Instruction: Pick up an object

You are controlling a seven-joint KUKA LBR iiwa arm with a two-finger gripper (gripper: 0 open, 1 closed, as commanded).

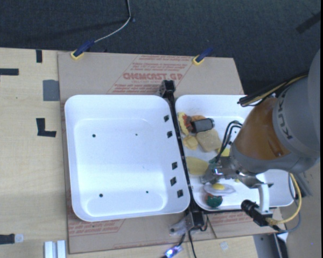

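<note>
The right bin (226, 102) holds a cluster of small objects: a dark cylinder (202, 124), a tan sponge-like block (208, 141), a yellow piece (195, 164) and a green item (214, 200) near the front rim. My gripper (217, 177) hangs low over the front part of this bin, just above a small yellow-and-white object (219, 187). The arm's orange band (261, 136) and grey wrist cover the bin's right half. Nothing visibly sits between the fingers.
The left bin (118, 155) lies beside the right one, split from it by a black divider (175, 144). Both rest on a cardboard sheet (151, 74) on the wooden bench. A black cable (124, 20) runs across the dark floor behind.
</note>
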